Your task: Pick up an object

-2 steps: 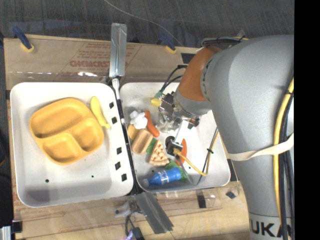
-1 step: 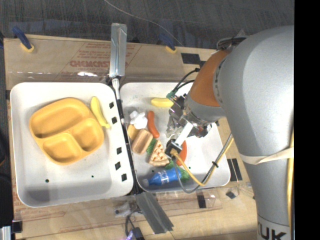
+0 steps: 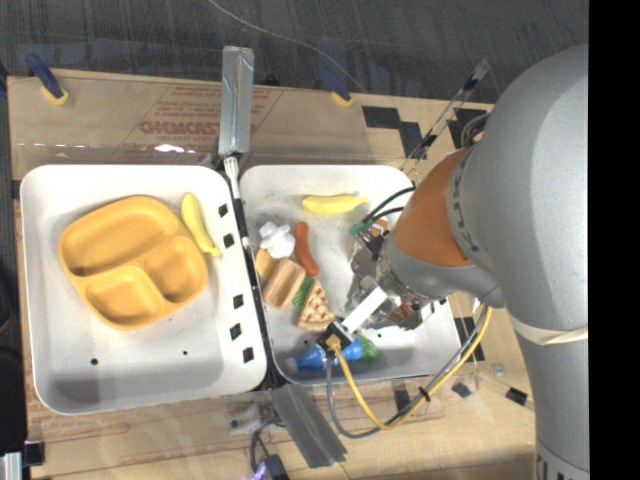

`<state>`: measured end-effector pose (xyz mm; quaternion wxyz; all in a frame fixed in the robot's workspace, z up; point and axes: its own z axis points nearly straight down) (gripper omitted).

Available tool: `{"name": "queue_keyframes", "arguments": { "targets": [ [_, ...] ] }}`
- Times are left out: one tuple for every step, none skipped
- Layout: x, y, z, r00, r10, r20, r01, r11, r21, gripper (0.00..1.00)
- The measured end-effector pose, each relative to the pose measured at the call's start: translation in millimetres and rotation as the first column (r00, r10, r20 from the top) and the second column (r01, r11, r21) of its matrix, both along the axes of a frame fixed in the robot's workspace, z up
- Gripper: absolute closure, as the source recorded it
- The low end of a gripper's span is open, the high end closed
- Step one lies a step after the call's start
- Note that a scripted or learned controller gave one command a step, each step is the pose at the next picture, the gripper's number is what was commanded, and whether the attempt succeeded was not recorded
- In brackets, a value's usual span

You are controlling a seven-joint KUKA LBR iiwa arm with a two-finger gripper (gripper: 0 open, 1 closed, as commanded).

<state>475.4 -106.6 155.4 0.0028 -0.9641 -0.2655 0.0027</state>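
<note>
The arm [image 3: 520, 198] reaches in from the right over the right bin [image 3: 270, 193]. Its gripper [image 3: 362, 268] hangs low over the middle, and its grip cannot be made out. Just left of it lie a sausage [image 3: 305, 248], a bun [image 3: 283, 280] and a wedge [image 3: 315, 308]. A white piece [image 3: 277, 236] and a yellow piece [image 3: 332, 205] lie farther back. Blue [image 3: 310, 358] and green [image 3: 365, 348] bits sit by the near wall. The left bin [image 3: 120, 358] holds a tray [image 3: 130, 258] and a banana [image 3: 198, 223].

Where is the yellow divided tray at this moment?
In the camera view, the yellow divided tray lies in the left bin, toward its far side, with a yellow banana along its right edge, near the wall between the two bins.
</note>
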Motion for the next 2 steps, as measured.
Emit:
{"name": "queue_keyframes", "arguments": {
  "targets": [
    [2.9, -23.4, 116.7, 0.988, 0.155, 0.009, -0.155, 0.988, -0.004, 1.0],
    [0.9, -61.6, 88.1, 0.979, -0.203, 0.001, 0.203, 0.979, -0.003, 1.0]
  ]
}}
